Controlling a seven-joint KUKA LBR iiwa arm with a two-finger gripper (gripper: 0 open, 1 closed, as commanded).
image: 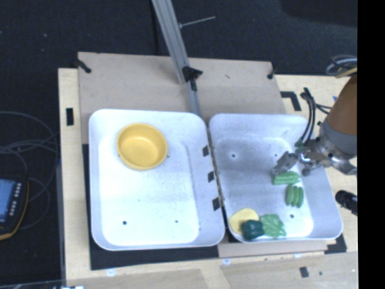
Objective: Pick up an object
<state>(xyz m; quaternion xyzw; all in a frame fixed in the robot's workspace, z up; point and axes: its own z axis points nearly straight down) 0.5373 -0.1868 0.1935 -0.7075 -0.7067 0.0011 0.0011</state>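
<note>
My gripper hangs over the right bin, near its right side, with its fingers spread open and nothing between them. Just below the fingertips lies a pale green piece on the bin floor. A darker green ribbed piece rests a little further toward the front. At the bin's front edge a yellow object, a dark green object and a light green leafy object sit bunched together.
A yellow bowl stands in the back left of the left bin. A grey metal rail slants in from the top toward the gap between the bins. Cables hang beside the arm.
</note>
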